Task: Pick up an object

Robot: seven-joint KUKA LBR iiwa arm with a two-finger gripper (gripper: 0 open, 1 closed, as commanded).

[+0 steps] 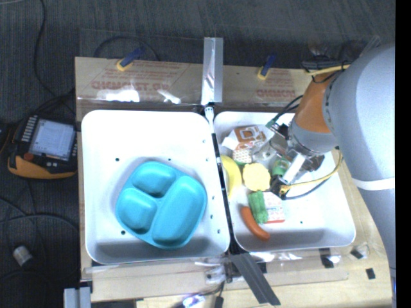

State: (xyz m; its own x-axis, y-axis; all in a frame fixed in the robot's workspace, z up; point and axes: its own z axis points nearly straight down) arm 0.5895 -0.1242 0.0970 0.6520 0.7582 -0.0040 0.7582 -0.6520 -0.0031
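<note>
My gripper [277, 169] hangs low over the right bin [321, 226], among the small objects there. Just left of it lie a pale yellow round piece [255, 177] and a yellow banana [230, 173]. Below it are a green item [257, 205], a white and red packet [275, 212] and an orange carrot [255, 224]. A small patterned packet [246, 138] sits toward the bin's back. A green object [280, 167] shows right at the gripper, and I cannot tell whether it is held.
The left bin [103, 140] holds a blue sectioned tray [162, 203] turned over near its middle. The grey arm [369, 120] with its orange band [311, 113] covers the right bin's far right corner. Cables loop beside the gripper.
</note>
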